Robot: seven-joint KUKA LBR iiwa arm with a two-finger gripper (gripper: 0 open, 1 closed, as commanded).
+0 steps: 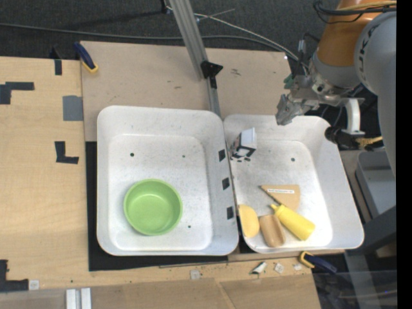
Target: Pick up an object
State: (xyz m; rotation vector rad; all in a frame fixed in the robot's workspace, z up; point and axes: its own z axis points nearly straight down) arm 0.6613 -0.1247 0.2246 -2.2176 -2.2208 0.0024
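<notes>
Arm reaches in from the right; orange band [351, 28] sits high at the far right, above the wrist. The hand [285, 113] hangs over the far edge of the right bin [335, 172], near that bin's far rim, tilted down and to the left. Cannot tell whether the hand is released or clenched: its tip is dark and small against the bin rim. Nothing visible between its tips.

Right bin contents, all clustered in the near part, well apart from the hand:
- yellow bottle-shaped object [293, 220], lying on its side, narrow end pointing far-left
- tan cylinder-like piece [271, 230], just beside the yellow one, on its left
- yellow oval piece [248, 221], near the bin's left wall, touching or almost touching the tan piece
- flat tan card [282, 192], lying just far of the yellow bottle shape, partly overlapped by its narrow end

A small white-and-black block [244, 143] sits at the far left of the right bin, close to the wall between the bins.

Left bin [116, 127]: one green bowl [152, 206], upright, in the near-left part.

Both bins rest side by side on the bench [38, 172]. A grey pole [190, 31] slants down to the far junction of the bins.
</notes>
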